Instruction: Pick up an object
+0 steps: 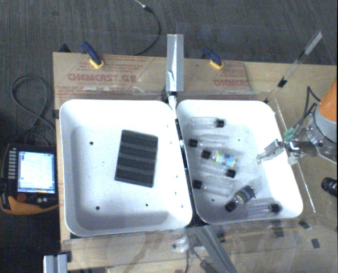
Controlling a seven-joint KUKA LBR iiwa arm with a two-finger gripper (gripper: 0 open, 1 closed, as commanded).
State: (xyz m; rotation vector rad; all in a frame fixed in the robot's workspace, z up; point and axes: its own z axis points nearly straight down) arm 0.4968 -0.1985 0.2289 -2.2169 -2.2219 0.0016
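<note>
The right bin (283, 131) holds several clear vials with black caps. One lies near the back (207, 122), one sits mid-bin with a label (219, 158), and a darker one (241, 197) lies toward the front next to another clear vial (261, 208). A black ridged rectangular block (136, 157) lies flat in the left bin (78, 124). My gripper (270, 151) hangs over the right side of the right bin, reaching in from the right. It sits to the right of the vials, and nothing shows in its grasp.
A metal divider post (174, 67) stands at the back between the bins. Yellow-and-blue clamps (93, 54) hold the board's far edge. A teach pendant (29, 178) lies on the floor at left. Cables run along the right bench edge.
</note>
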